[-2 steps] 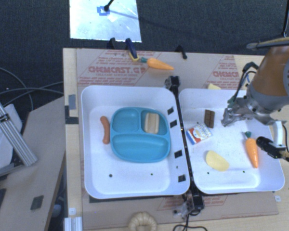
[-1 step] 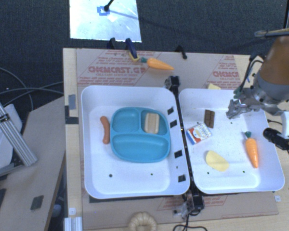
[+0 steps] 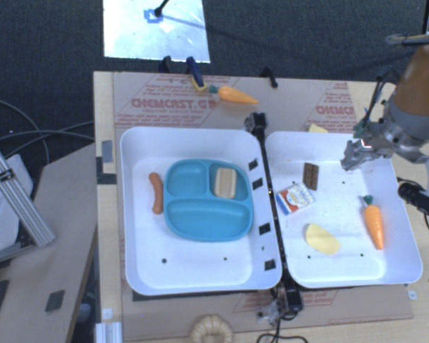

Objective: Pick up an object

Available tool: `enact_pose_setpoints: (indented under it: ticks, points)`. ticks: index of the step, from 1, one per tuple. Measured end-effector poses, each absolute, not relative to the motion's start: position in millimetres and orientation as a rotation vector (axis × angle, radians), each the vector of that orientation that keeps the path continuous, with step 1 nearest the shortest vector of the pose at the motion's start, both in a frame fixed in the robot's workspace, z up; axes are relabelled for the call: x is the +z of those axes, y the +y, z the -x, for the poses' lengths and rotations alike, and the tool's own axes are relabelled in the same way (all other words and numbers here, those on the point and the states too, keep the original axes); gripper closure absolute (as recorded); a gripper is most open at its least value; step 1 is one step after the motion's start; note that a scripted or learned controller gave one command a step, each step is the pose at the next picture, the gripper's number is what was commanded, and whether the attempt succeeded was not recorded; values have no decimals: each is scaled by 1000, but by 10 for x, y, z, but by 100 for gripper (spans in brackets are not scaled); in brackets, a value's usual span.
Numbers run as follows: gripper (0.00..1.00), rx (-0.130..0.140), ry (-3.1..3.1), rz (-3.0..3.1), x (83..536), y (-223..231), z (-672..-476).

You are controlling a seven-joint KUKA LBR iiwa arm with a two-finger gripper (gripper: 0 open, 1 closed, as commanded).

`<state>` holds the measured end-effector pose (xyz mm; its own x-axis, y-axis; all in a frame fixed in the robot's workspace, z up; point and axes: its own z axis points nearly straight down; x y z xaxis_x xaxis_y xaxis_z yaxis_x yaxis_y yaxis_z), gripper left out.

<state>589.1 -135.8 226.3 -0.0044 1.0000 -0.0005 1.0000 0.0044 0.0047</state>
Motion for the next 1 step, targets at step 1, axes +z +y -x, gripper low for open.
enact_pose_setpoints:
  ticks: [1]
  points:
    - [100,1,2231,-2213,2200,-879,-5738]
